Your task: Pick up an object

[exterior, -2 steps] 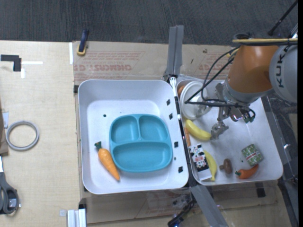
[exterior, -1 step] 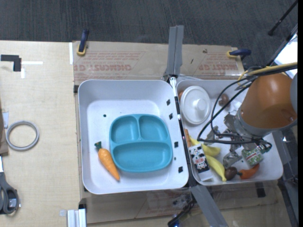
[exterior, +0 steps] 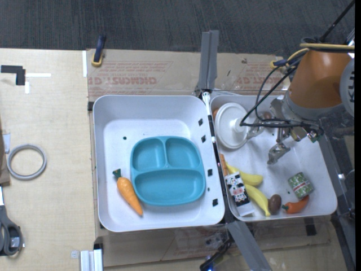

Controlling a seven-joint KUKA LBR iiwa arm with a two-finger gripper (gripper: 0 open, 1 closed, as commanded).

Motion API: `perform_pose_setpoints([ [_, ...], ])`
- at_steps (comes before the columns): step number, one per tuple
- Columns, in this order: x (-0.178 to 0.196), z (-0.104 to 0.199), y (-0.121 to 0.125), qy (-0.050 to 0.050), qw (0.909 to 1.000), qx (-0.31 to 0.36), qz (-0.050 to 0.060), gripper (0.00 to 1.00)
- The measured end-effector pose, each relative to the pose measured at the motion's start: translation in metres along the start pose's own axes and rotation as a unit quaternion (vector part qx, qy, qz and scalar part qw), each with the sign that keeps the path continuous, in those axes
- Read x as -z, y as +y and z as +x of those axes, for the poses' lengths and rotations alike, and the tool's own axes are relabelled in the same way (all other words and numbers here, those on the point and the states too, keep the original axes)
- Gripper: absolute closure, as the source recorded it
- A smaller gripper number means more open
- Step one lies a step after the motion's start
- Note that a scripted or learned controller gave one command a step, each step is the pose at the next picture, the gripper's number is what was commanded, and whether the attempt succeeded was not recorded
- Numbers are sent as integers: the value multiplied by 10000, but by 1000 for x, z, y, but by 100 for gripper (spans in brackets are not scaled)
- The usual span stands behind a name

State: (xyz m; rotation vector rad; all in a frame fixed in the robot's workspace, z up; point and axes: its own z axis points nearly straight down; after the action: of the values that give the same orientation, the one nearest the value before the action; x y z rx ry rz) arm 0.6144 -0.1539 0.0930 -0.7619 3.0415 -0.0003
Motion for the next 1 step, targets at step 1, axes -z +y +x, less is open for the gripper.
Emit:
perform_pose_setpoints([
  [1,0,52,55,11,9992,402,-11,0],
])
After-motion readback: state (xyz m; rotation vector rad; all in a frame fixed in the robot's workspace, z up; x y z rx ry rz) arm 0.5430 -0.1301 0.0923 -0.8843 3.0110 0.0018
